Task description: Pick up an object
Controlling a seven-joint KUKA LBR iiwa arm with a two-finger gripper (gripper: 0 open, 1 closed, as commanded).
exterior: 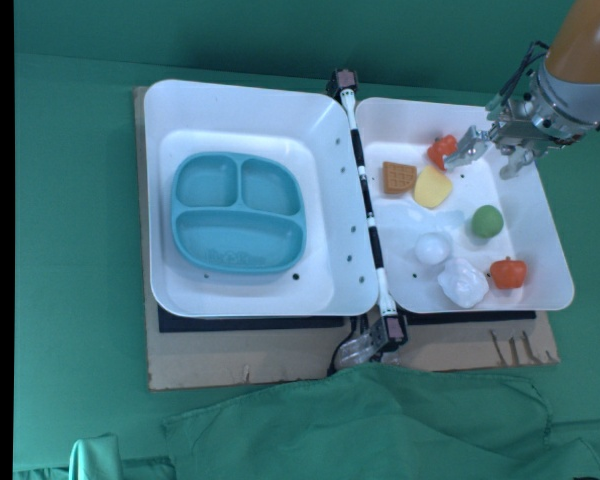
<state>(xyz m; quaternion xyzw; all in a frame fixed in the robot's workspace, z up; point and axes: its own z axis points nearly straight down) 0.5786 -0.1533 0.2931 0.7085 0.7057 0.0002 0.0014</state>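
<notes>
The grey arm with its orange band [592,18] comes in from the upper right, and its claw [488,148] hangs over the upper part of the right white bin [540,233], its metal fingers [468,149] spread apart with nothing between them; one fingertip sits just beside a small red piece [441,151] near the bin's top, though whether they touch cannot be told. Below that red piece lie a brown waffle-like square [399,177] and, just beside it, a yellow wedge [433,188]. Farther toward the bin's right side rests a green ball [487,221]. Lower down sit a white round thing [432,249], a crumpled white lump [463,283] near it, and an orange-red piece with a dark top [508,272] just beside the lump. The left white bin [180,118] holds a teal divided plate [239,212] with three compartments, lying flat in the middle. A black-and-white striped bar [365,198] runs between the two bins. Both bins rest on a brown board [230,363] on the green surface [75,218], and a rumpled green cloth [380,423] lies along the near edge
</notes>
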